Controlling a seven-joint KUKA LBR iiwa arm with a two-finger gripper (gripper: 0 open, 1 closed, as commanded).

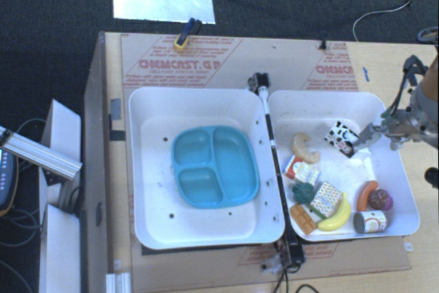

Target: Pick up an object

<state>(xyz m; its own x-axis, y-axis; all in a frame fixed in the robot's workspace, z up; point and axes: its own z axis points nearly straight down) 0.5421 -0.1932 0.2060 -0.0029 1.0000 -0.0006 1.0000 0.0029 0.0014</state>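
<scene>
My gripper [358,140] reaches in from the right over the right bin [391,113], at its upper middle. Its tip is right against a small black-and-white spotted object [339,135], and I cannot make out whether that object is gripped or just touched. Below it in the same bin lie a beige piece [304,146], a red-and-white carton [296,167], a teal lump [302,192], a yellow-green box [326,198], a banana [337,217], an orange cracker [302,217], a sausage [368,191], a purple fruit [381,200] and a small can [370,221].
The left bin [151,147] holds a blue divided plate [214,167]. A black bar [271,147] runs along the seam between the bins. The bench around them is cardboard-coloured sheet [206,58]. A cable [391,7] hangs at the top right.
</scene>
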